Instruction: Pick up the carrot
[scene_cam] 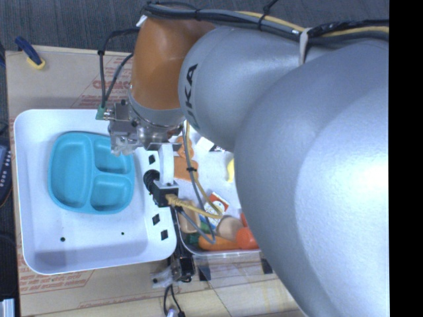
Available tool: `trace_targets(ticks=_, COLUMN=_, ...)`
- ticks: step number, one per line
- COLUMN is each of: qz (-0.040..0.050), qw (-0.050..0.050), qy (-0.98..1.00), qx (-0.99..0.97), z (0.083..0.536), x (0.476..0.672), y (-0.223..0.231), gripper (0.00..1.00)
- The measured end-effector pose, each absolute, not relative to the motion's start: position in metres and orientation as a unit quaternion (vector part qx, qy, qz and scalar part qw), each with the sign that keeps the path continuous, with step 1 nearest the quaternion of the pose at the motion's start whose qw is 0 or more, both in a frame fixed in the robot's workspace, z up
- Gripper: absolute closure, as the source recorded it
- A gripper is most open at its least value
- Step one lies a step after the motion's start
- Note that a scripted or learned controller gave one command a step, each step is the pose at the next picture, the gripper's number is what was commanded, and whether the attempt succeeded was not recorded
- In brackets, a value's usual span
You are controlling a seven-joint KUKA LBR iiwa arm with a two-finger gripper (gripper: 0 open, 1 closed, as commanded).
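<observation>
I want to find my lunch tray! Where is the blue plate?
The blue plate lies in the left white bin, just left of the gripper and the divider between bins.

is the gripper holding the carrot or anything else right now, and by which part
Cannot be told. The gripper sits over the blue divided plate in the left bin; nothing is visible in it.

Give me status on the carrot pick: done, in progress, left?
Done: nothing visible. An orange piece that may be the carrot lies among toys in the right bin, mostly hidden by the arm.
In hand: the gripper hangs over the left bin, by the blue divided tray; I can't tell whether it holds anything.
Left: cross to the right bin, grasp, lift.
</observation>
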State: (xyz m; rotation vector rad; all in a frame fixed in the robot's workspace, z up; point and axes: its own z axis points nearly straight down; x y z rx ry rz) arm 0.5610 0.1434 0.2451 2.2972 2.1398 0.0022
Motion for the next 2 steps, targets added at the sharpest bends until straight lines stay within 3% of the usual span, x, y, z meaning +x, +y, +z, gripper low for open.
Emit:
trace_targets(ticks=1, qz=0.0066, qw=0.002, qy=0.644, qx=0.765, z=0.36, x=0.559, y=0.168, gripper=1.0)
trace_targets(ticks=2, qz=-0.0028, qw=-0.001, qy=0.537, qx=0.844, z=0.306, x=0.502, y=0.159, gripper=1.0)
